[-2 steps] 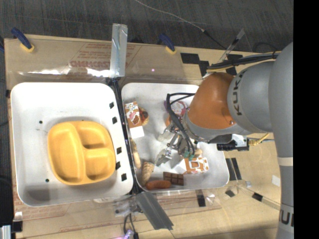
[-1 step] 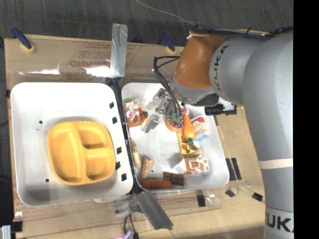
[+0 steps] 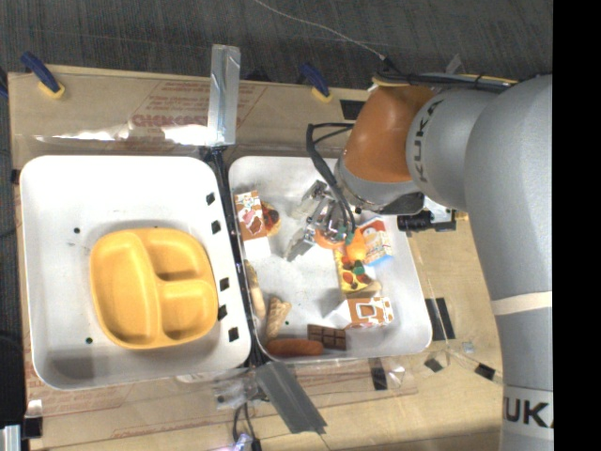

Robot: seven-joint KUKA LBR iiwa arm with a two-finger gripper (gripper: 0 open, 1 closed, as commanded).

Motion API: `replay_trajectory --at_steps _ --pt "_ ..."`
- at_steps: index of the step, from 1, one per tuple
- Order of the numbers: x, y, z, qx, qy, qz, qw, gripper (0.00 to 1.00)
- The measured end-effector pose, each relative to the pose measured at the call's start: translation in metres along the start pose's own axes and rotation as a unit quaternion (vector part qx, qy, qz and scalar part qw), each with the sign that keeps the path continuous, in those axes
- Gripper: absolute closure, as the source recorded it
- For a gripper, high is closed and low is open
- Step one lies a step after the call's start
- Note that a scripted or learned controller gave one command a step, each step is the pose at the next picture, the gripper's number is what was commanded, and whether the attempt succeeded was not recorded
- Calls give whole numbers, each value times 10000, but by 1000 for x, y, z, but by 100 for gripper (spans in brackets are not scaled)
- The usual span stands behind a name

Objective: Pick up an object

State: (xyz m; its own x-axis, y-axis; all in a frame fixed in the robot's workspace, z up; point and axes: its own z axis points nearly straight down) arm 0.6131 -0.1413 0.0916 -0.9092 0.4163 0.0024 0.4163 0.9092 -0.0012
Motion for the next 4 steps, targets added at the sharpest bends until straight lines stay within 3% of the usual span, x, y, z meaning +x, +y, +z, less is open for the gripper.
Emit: replay_trajectory --at_steps 1,2,3,4 --pt "7 -8 0 -3 9 2419 9703 0" --pt "25 -3 0 -5 7 3398 9405 0" --pt "44 -24 1 3 15 4057 9140 0" --pt "44 -23 -9 5 24 4022 9155 100"
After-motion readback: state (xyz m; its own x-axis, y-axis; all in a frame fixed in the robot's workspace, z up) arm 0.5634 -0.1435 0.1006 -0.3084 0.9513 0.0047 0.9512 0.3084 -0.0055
